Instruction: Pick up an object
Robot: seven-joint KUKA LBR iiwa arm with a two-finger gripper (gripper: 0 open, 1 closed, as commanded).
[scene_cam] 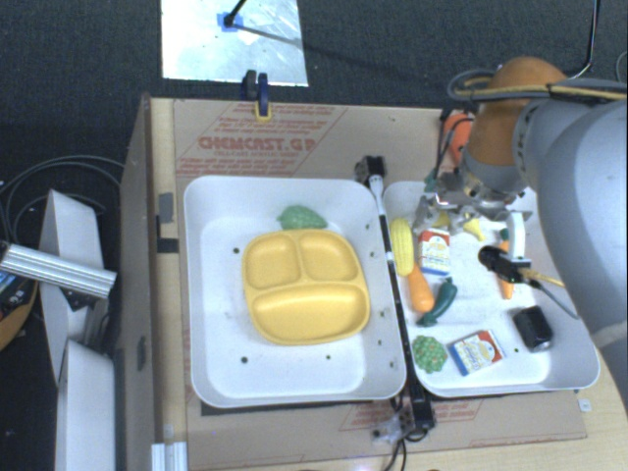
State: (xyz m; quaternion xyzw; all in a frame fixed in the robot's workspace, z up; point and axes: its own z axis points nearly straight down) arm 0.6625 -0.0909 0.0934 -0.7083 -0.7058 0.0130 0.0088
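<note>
White bins are set side by side on the desk; the gripper point(453, 207) is held low over the right bin point(564, 361), near a small box point(435, 253); its grip cannot be told.

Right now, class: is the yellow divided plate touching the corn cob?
Apart. The camera view shows the yellow plate in the left bin and the corn cob in the right bin, bin walls between them.
</note>
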